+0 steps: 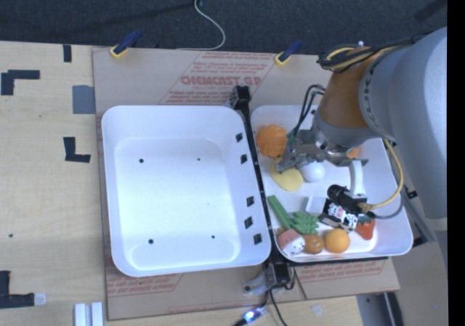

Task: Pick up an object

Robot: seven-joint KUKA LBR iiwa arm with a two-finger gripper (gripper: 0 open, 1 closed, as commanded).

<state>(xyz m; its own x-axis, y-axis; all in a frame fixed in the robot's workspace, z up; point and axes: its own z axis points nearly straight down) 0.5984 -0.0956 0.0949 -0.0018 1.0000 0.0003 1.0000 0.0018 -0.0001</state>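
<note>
Camera view: I see arm [349, 99] reaching from right into right bin [392, 245]. Pincer [296, 157] low among toys, between orange ball [271, 139] and yellow lemon [288, 179], white ball [314, 170] just beside. Pincer state I cannot tell. Green toy [290, 217] and small orange [336, 240] near front wall. Left bin [174, 117] beside, on counter [43, 172].

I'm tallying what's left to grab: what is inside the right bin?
The right bin holds an orange ball, a yellow piece, a white ball, a green toy and small orange fruits. Whatever lies under the tool is covered.
</note>
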